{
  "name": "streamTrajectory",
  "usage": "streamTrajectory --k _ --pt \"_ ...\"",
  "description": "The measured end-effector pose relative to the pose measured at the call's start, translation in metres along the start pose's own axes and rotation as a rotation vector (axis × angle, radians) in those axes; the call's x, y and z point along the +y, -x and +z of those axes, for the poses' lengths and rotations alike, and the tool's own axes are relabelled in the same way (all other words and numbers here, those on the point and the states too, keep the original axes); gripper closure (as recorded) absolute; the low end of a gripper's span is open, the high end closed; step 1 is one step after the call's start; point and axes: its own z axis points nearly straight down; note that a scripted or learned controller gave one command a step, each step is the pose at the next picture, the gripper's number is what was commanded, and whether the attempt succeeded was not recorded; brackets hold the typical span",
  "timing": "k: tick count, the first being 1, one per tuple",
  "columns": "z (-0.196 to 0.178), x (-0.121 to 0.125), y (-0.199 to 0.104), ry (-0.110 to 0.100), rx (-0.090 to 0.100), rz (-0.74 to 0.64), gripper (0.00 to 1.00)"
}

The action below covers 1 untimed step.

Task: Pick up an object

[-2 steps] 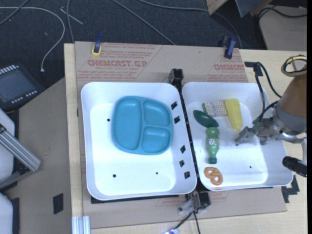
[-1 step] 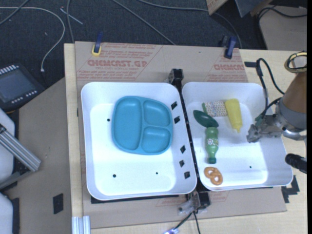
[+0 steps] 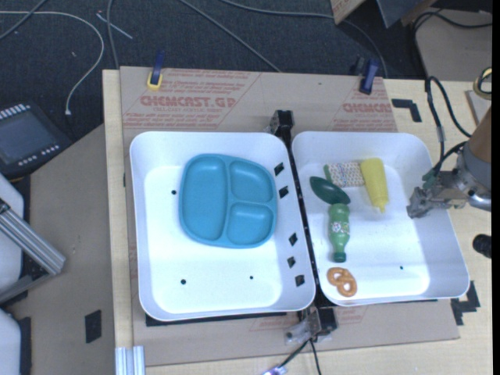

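The right bin (image 3: 437,276) holds a green bottle (image 3: 338,231) lying lengthwise, a dark green leaf-shaped piece (image 3: 326,187), a yellow banana-like object (image 3: 375,181), a speckled pale block (image 3: 344,173) and a small orange pretzel (image 3: 341,281) near the front edge. My gripper (image 3: 423,201) hangs at the bin's right rim, to the right of the yellow object and apart from it. Nothing shows between its tips.
The left bin (image 3: 156,272) carries a blue divided plate (image 3: 228,200). Black clips (image 3: 289,233) line the seam between the bins. Cables (image 3: 441,123) run behind the right bin, and cardboard (image 3: 195,92) lies under both bins.
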Motion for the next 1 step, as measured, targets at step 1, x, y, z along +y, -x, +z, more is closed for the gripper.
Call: streamTrajectory --k 1 --pt "-0.0540 0.0017 0.0004 0.001 0.000 -0.001 1.00"
